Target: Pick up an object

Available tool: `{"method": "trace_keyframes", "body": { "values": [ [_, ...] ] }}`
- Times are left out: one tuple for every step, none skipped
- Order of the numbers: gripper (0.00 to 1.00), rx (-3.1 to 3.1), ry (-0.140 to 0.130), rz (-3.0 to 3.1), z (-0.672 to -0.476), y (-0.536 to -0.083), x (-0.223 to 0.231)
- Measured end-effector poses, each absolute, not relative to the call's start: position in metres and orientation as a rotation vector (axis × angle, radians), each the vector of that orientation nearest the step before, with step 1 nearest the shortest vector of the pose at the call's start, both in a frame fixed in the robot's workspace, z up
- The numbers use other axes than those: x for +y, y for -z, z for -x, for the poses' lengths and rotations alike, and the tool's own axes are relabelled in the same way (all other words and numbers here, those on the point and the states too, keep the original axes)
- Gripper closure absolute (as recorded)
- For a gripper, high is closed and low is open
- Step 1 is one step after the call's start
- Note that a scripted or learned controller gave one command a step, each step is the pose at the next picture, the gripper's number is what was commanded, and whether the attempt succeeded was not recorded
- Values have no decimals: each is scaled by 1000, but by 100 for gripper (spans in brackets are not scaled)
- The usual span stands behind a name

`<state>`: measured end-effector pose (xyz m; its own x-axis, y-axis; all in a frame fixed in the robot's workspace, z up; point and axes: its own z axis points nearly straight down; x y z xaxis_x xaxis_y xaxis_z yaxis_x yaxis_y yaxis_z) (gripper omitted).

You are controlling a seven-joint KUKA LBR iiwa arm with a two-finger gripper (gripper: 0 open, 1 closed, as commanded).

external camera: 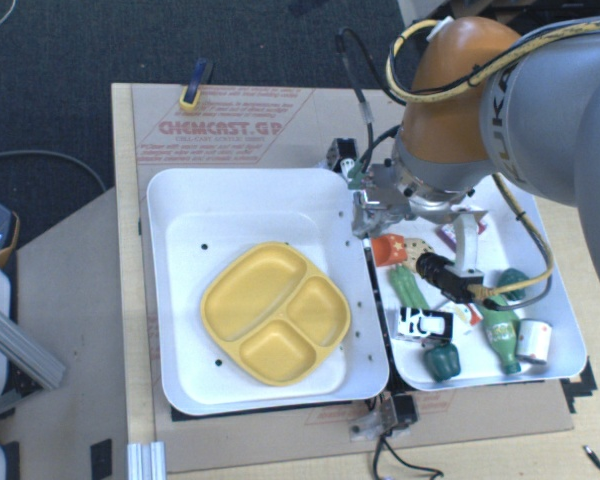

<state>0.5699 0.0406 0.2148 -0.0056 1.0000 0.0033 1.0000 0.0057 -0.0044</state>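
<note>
My gripper (368, 216) hangs below the orange wrist band, over the left edge of the right bin (565, 353), close to the wall it shares with the left bin. Just under and right of it lies a small orange object (387, 250). A long light green object (408, 289) lies in front of that, beside a black-and-white item (423, 322). A dark green object (442, 361), a green bottle (501, 334) and a small white cup (533, 341) sit along the bin's front. I see nothing between the gripper's parts.
The left bin (170, 268) holds a yellow divided plate (275, 312). A purple-and-white piece (450, 236) lies under the arm at the right bin's back. The big grey arm covers that bin's far half. A yellow-and-blue clamp (193, 88) sits on the board behind.
</note>
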Motion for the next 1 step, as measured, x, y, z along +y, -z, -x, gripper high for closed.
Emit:
{"method": "trace_keyframes", "body": {
  "values": [
    [100, -2223, -3, 2213, -539, -218, 78]
  ]
}}
